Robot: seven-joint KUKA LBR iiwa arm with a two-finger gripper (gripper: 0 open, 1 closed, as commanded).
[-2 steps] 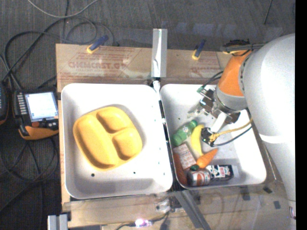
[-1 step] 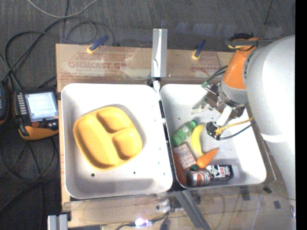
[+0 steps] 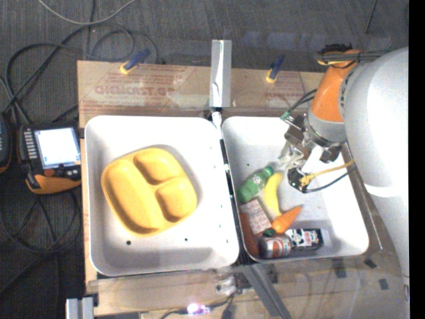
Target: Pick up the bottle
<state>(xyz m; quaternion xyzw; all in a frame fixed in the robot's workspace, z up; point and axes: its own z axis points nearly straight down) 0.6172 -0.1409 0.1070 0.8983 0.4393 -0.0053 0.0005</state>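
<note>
In the camera view, the claw [image 3: 297,157] hangs over the upper middle of the right bin [image 3: 345,241], just above and to the right of the clutter; I cannot tell its state. The bottle [image 3: 254,184], green with a pale cap end, lies on its side near the bin's left wall, touching the banana [image 3: 273,193] beside it. Below them a carrot [image 3: 287,219] leans over a can [image 3: 293,240] lying on its side and a reddish packet [image 3: 252,219]. The left bin [image 3: 106,251] holds a yellow divided tray [image 3: 151,190]. The risk, as I judge it, is crowding: a descent could land on the banana instead, or the round bottle could roll against the wall and slip out.
</note>
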